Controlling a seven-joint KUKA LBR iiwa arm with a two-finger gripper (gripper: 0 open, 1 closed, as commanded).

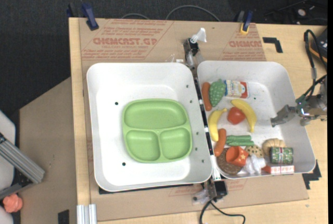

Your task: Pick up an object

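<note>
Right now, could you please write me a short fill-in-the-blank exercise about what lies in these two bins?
1. The green three-compartment plastic tray lies in the ____ white bin.
2. The red toy tomato lies between two ____ toy bananas.
3. The robot's claw is over the ____ white bin.

Missing words: left; yellow; right

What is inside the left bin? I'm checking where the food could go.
The left bin holds a green divided plate with three compartments, no food on it. Whatever lies under the plate is covered.
</note>
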